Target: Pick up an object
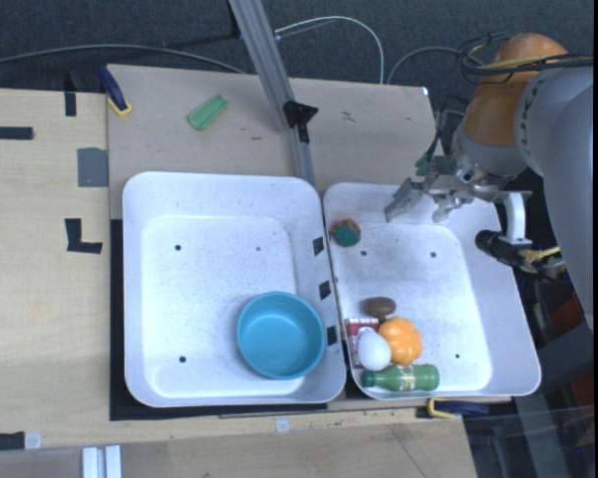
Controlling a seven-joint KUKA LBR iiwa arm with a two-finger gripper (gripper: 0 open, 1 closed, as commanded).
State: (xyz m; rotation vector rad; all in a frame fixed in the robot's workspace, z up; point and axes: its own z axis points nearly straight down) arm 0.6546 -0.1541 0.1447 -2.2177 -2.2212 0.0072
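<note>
The grey arm with its orange band reaches in from the right and holds its end effector over the far edge of the right shallow white plastic bin, its two metal fingers spread apart with nothing between them. Inside that bin, a small round ball in green and red lies near the far left corner, well apart from the rest. Along the near left side a cluster sits packed together: a dark brown oval piece, just nearer than it a round orange fruit, a white egg-shaped object touching the orange's left side, a small red and white item against the bin's left wall, and a green bottle lying on its side along the near wall. The left shallow white plastic bin carries a round blue bowl upright near its near right corner. On the tan worktop beyond the bins, a small green block lies tilted near the far edge
</note>
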